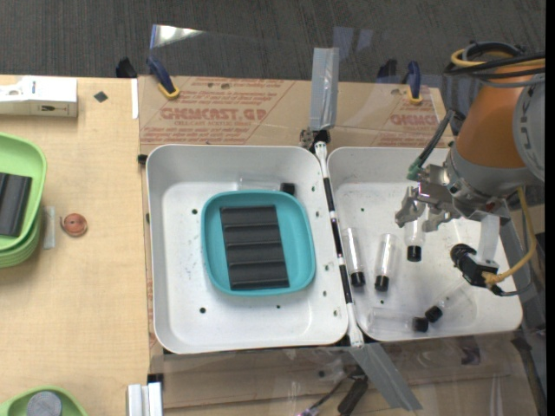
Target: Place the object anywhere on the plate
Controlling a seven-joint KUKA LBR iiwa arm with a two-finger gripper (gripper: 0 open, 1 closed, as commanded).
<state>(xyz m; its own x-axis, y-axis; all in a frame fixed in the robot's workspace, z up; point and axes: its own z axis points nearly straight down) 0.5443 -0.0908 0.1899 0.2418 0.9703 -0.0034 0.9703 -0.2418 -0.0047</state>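
A teal plate (300,248) with a black ridged insert lies in the left bin (173,258). My gripper (421,221) hangs over the middle of the right bin (494,315). A clear tube with a black cap (414,239) pokes down from between its fingers, cap end lowest, so the gripper looks shut on it. The held tube is well to the right of the plate, across the wall between the two bins.
Two more capped tubes (352,251) (382,261) lie side by side at the right bin's left side. Another tube (436,310) rests near its front edge. A cable loop (473,267) hangs off the wrist. Green trays (22,202) sit far left on the bench.
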